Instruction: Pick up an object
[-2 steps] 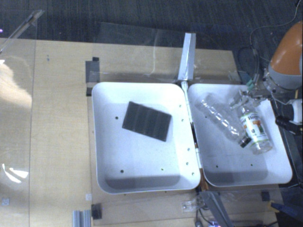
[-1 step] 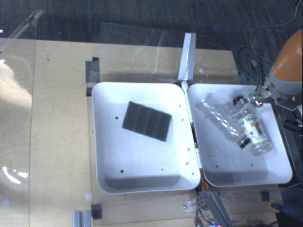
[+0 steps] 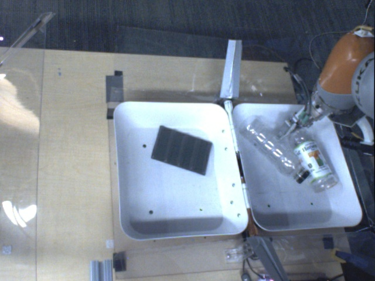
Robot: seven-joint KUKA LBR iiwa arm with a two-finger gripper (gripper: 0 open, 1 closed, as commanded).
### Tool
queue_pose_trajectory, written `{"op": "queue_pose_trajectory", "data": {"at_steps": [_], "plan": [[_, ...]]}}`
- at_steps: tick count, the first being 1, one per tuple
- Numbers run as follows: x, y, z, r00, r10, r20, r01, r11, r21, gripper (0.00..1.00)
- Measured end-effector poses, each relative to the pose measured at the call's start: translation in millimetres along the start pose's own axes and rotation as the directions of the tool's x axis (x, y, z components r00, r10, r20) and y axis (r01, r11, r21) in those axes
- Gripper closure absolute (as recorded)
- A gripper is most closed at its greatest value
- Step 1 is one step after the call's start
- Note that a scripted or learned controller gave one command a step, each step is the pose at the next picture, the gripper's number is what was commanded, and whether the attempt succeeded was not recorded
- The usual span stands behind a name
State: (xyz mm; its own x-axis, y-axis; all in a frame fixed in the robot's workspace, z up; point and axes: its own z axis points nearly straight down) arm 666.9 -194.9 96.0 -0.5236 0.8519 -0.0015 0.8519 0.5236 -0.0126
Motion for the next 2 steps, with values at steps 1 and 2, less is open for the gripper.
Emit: {"op": "queue_pose_trajectory", "data": {"at_steps": [1, 2], "plan": [[16.9, -29.6, 6.0, 0.997, -0.083, 0.009, 0.083, 0.996, -0.022, 0.0], [26.1, 1.8, 8.2, 0.966, -0.257, 0.006, 0.257, 0.966, -0.003, 0.0]]}}
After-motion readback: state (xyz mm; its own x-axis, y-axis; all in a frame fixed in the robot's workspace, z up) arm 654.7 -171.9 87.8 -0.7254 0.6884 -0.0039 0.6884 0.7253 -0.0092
